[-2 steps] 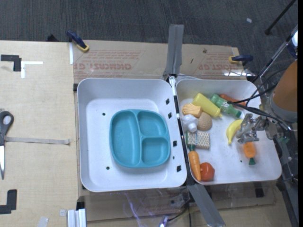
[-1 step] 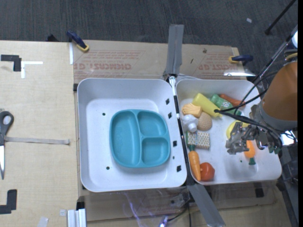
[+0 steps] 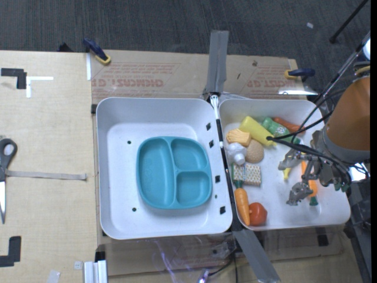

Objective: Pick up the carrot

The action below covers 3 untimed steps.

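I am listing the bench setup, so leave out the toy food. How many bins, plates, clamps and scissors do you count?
White bins: 2
Blue divided plate: 1
Clamps: 2
Scissors: 1
Total: 6

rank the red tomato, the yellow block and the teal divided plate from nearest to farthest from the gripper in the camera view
1. The round red tomato, nearest the gripper, lies to its left near the right bin's front wall.
2. The yellow block lies farther off, up and left near that bin's back.
3. The teal divided plate is farthest, over in the left bin.
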{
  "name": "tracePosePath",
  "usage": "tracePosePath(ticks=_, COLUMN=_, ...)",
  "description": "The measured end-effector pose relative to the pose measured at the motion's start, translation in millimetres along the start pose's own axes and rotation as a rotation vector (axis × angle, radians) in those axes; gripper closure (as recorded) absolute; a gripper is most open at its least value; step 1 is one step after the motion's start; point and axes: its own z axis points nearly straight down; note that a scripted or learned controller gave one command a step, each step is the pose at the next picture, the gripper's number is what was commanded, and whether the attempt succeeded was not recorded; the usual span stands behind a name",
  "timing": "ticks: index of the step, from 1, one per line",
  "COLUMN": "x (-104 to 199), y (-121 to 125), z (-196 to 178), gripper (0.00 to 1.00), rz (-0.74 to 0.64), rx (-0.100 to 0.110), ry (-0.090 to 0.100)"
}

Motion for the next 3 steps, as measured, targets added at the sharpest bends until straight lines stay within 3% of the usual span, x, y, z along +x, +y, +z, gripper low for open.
tracePosePath(ticks=1, x=-20.7, y=-53.7, z=56.4, gripper=0.0, rz=0.201, rx=0.001, ry=-0.001)
tracePosePath(ticks=2, x=-22.9, y=-53.3, z=46.3, gripper=1.0, rz=0.197, rx=0.002, ry=-0.006)
tracePosePath(ticks=3, x=-23.0, y=-53.2, z=46.3, gripper=0.0, rz=0.197, rx=0.002, ry=-0.006)
